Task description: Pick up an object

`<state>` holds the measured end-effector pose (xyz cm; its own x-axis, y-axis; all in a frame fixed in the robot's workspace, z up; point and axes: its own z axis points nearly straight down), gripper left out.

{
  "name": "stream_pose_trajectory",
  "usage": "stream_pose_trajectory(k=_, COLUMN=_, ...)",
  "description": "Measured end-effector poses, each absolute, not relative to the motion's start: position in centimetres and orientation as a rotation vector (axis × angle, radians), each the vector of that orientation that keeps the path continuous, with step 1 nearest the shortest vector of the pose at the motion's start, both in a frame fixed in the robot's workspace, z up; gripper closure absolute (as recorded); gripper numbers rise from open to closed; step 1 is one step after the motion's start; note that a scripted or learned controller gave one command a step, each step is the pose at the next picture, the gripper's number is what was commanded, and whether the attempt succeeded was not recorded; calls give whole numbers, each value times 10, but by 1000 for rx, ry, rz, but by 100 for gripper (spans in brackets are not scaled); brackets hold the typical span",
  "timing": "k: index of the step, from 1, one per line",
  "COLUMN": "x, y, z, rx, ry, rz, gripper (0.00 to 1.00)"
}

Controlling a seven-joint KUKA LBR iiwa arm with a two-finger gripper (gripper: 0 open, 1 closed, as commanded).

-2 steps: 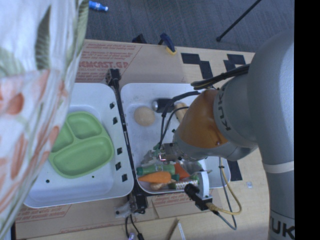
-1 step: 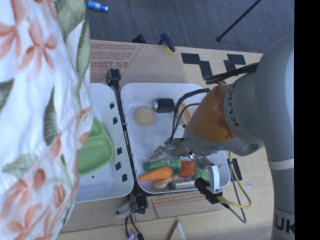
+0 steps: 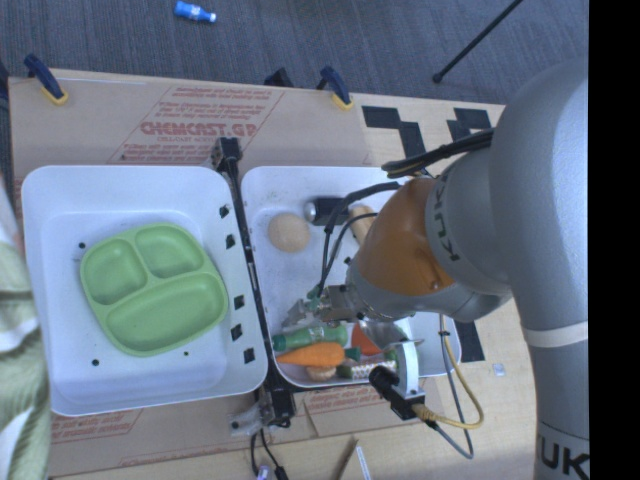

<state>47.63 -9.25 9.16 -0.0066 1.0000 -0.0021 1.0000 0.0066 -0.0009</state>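
A cardboard-covered bench (image 3: 200, 118) on grey carpet bears two white bins. Whether the gripper (image 3: 335, 328) is clasped or released I cannot tell; it sits low over the clutter at the right bin's (image 3: 270, 193) near end, close by an orange carrot (image 3: 312, 355). A beige ball (image 3: 289, 233) lies apart, farther back. The left bin (image 3: 50, 268) holds a green divided plate (image 3: 152, 288). A good grasp likely means centring over one item before closing.
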Motion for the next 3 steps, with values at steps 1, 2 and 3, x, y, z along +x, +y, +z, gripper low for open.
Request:
stream_pose_trajectory(k=1, x=492, y=-184, z=92, rx=2219, ry=2227, rz=-2, gripper=0)
stream_pose_trajectory(k=2, x=568, y=-173, z=92, rx=2217, ry=2230, rz=0, gripper=0)
stream_pose_trajectory(k=3, x=633, y=-210, z=92, rx=2215, ry=2230, rz=-1, gripper=0)
